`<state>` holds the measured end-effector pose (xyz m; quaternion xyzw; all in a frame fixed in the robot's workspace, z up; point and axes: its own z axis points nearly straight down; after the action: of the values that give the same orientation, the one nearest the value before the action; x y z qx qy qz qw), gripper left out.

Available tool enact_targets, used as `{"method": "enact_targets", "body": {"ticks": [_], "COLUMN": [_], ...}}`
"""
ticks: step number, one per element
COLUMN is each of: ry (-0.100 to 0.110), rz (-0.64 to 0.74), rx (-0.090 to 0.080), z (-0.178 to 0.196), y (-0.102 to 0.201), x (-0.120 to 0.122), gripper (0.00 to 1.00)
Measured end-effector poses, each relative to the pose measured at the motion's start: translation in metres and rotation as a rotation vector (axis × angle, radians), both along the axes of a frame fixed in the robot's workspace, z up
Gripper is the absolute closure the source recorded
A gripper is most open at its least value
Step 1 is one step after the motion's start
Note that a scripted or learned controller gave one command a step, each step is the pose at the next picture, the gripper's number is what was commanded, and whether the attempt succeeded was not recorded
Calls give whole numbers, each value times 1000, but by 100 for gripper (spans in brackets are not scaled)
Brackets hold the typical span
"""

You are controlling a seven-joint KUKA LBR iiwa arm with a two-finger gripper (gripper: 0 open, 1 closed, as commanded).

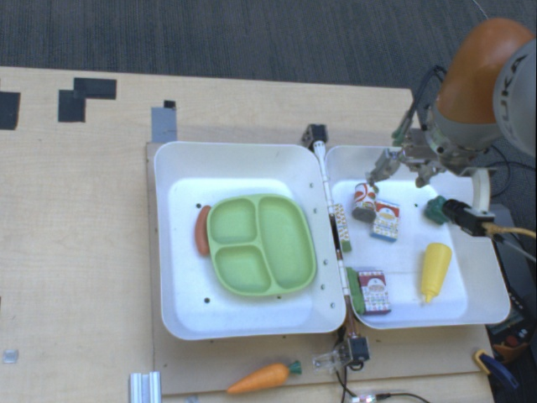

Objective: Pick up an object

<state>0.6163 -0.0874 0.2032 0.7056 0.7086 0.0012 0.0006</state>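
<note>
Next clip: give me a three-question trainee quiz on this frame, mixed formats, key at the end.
1. True or false: the green divided plate lies in the left bin.
2. Which thing lies outside both bins? A) yellow bottle B) carrot C) sausage
3. Fill in: the gripper hovers over the ____ bin.

Key:
1. True.
2. B; the carrot lies on the bench in front of the bins.
3. Right.

bins (180, 309) white | divided plate (261, 245) pale green | sausage (202, 230) red-orange | bottle (434, 270) yellow | cartons (386, 222) red-and-white, printed | carrot (261, 379) orange, green tip | bench (67, 250) light wood | arm band (482, 61) orange
</note>
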Motion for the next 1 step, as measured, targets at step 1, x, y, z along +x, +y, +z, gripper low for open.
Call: {"method": "enact_targets", "body": {"ticks": [1], "ry": [-5], "rz": [-2], "rx": [-3], "z": [-117], "y": [-26], "x": [-39], "gripper": [0]}}
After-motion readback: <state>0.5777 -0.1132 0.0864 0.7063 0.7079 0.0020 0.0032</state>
